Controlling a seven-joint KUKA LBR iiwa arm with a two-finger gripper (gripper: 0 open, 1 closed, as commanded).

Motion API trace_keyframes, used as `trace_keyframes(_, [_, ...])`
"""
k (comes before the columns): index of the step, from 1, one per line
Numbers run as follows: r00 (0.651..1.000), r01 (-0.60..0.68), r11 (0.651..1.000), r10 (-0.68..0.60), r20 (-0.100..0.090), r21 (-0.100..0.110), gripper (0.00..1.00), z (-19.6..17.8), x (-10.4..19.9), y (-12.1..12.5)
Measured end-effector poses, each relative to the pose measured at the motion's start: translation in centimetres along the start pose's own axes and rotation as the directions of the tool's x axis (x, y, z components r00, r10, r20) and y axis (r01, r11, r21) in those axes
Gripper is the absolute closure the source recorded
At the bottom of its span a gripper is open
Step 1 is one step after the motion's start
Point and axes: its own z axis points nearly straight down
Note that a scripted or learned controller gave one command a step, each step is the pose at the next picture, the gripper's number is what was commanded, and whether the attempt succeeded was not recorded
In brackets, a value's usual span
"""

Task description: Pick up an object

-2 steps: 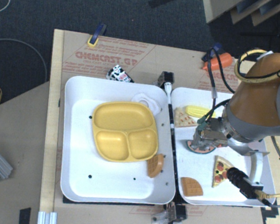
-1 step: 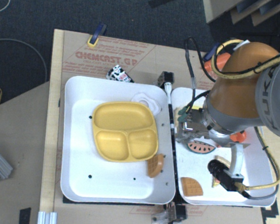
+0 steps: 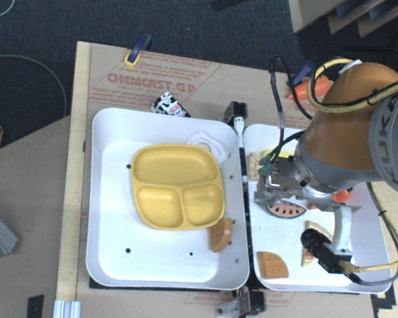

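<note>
My gripper (image 3: 275, 190) hangs low over the left part of the right bin (image 3: 357, 284), with the bulky grey and orange arm above it hiding the bin's far half. Just under and right of the gripper lies a red, slice-shaped piece (image 3: 287, 210); I cannot tell whether the gripper touches it. A brown toast-like piece (image 3: 272, 265) lies near the right bin's front edge. A small yellowish bit (image 3: 307, 258) rests to its right. At the bin's far left, a yellow-green item (image 3: 263, 160) peeks out beside the arm.
The left bin (image 3: 100, 243) holds a yellow divided plate (image 3: 177, 186), a brown chunk (image 3: 220, 234) by its right wall and a pale clear lid (image 3: 211, 146) at the back. A small black-and-white toy (image 3: 168, 105) lies on the board behind the bins.
</note>
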Motion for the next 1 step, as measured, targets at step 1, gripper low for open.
trace_keyframes(1, [1.0,0.0,1.0,0.0,-0.001,0.003,1.0,0.45,-0.07,-1.31])
